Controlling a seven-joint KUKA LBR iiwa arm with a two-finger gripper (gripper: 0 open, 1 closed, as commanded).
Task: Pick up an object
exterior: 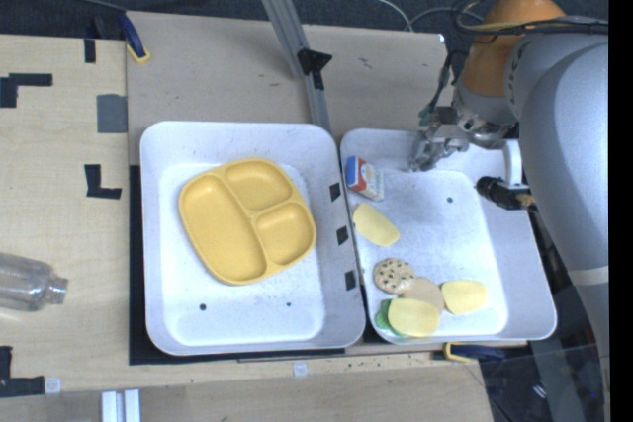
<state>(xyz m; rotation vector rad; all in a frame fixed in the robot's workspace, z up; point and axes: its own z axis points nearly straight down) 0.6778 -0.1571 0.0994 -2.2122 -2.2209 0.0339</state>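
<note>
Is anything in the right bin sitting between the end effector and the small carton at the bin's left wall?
Nothing visible does. The end effector is over the right bin's upper edge, and bare white floor separates it from the small carton. The yellow pieces lie lower, off that line.

Clear plastic bottle left of bins

A: The yellow divided plate looks like smooth matt plastic, same as the white bins.

B: The surface beside them is pale wood; the bottle there, clear plastic.
</note>
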